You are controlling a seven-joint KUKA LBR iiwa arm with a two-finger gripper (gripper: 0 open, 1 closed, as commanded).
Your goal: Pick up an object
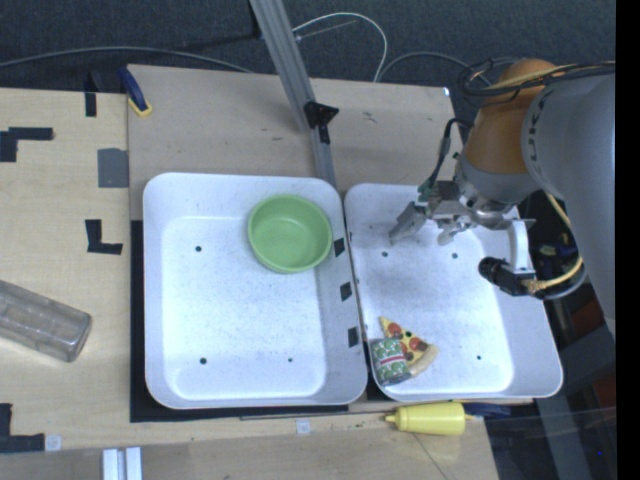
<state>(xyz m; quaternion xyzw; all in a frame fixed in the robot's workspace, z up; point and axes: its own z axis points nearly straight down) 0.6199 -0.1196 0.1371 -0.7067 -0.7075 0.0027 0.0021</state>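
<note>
My gripper hangs over the far part of the right bin, its two fingers spread and nothing between them, so it is open. A toy pizza slice lies in that bin's near left corner, well apart from the gripper. A green bowl sits upright at the far side of the left bin, to the left of the gripper across the divider.
A yellow squeeze bottle lies on the bench just in front of the right bin. A clear plastic container lies at the far left. A grey pole slants down to the bins' far edge.
</note>
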